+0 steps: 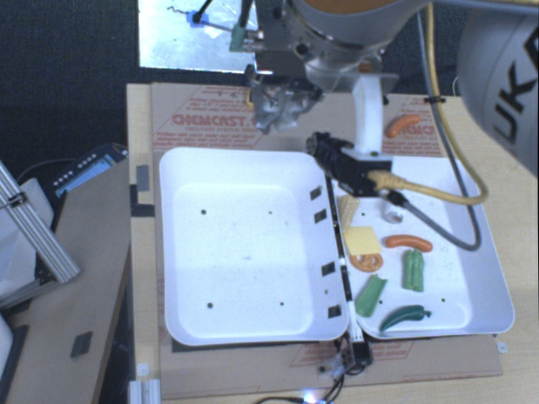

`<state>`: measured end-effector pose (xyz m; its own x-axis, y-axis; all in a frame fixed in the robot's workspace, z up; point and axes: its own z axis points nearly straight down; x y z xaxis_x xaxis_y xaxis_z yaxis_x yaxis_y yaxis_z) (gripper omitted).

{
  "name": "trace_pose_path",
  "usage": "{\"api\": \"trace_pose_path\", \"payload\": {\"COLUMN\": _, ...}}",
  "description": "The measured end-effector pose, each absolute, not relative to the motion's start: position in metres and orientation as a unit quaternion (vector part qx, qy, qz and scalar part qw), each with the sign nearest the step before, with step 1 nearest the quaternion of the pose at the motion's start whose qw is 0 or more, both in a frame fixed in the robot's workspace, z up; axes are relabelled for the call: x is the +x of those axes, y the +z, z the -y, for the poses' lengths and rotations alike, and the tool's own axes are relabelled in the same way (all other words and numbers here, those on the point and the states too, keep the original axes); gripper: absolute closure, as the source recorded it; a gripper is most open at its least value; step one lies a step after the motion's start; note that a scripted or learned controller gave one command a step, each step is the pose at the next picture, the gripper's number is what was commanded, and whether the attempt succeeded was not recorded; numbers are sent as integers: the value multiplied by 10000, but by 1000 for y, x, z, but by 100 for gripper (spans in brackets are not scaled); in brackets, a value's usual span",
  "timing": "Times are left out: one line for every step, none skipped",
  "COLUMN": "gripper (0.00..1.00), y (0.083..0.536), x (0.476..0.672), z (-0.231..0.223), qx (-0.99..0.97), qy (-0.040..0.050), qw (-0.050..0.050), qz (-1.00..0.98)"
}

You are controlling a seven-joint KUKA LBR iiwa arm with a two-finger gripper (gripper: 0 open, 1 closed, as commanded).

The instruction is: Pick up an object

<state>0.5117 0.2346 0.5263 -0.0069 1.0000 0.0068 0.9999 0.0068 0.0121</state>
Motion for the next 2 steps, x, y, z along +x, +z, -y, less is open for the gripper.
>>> {"api": "trace_pose_path", "payload": {"gripper": 100, "y": 508, "x": 605, "z": -159, "qx": 7080, "qy": 22, "qw": 21, "qz": -7062}}
{"api": "trace_pose_path", "payload": {"gripper": 100, "y": 471, "x": 671, "z": -71, "qx": 7097, "qy": -9, "qw": 12, "qz": -7045}}
